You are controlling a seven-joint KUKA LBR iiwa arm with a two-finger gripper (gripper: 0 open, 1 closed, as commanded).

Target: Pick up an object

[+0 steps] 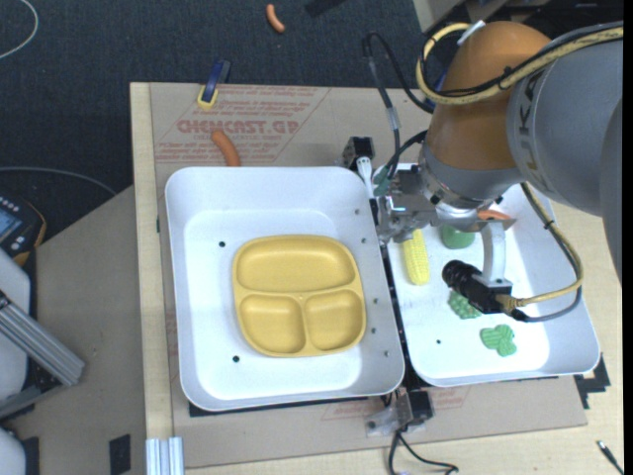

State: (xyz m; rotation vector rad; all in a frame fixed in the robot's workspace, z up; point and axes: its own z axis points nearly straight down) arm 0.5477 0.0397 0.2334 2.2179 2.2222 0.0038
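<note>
The grey arm (554, 97) is reaching in from 3 o'clock and hanging over the right bin (435, 352), covering its half from 12 to 3 o'clock, while the gripper (427, 214) is sitting low at about 11 o'clock in that bin, close against the wall it is sharing with the left bin (198, 265). The wrist is hiding the gripper's tip, so whether it is open or closed cannot be told, and nothing is showing as gripped. A yellow corn cob (415, 257) is lying just below the gripper at 9 o'clock, running lengthwise beside the shared wall with little room on that side. A round green piece (457, 234) is peeking out from under the wrist near the bin's middle, with a small orange piece (492, 216) just beside it toward 2 o'clock. A ridged green piece (463, 306) is lying toward 6 o'clock, and a second green piece (499, 339) is resting near 5 o'clock, apart from it. The floor from 6 to 8 o'clock is lying bare, giving open room along the near rim. In the left bin a yellow divided plate (297, 293) is sitting in the middle, with white floor all round it. On the bench at 12 o'clock an orange sausage (226, 147) is lying outside the bins
</note>
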